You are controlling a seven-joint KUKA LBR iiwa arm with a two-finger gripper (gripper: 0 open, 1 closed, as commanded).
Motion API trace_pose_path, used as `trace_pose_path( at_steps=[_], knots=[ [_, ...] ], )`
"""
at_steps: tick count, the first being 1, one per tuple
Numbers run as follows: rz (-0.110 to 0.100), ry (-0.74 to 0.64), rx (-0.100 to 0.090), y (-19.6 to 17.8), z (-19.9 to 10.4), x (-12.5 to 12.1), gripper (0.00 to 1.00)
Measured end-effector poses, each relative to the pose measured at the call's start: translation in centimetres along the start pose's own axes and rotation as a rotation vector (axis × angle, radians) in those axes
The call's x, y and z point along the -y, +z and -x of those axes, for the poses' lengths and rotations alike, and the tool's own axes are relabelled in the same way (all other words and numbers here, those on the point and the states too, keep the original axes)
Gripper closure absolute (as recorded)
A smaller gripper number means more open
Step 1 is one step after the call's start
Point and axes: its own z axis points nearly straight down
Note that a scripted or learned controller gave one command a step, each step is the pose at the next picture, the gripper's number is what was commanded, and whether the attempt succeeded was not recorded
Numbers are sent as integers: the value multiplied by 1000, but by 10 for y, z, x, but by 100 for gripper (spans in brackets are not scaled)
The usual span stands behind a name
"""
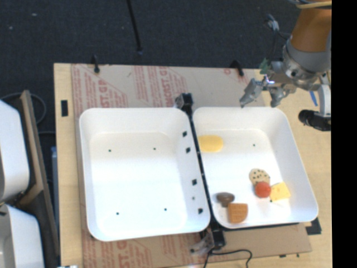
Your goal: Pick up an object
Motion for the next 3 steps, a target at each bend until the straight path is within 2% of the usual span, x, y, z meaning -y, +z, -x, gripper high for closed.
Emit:
trace_pose_path(
  at_steps=[1, 2, 3],
  knots=[
    [-7, 6, 0, 80, 58, 50, 0],
    [-8, 4, -2, 163, 74, 114, 0],
    [1, -1, 1, 190, 45, 118, 0]
  ],
)
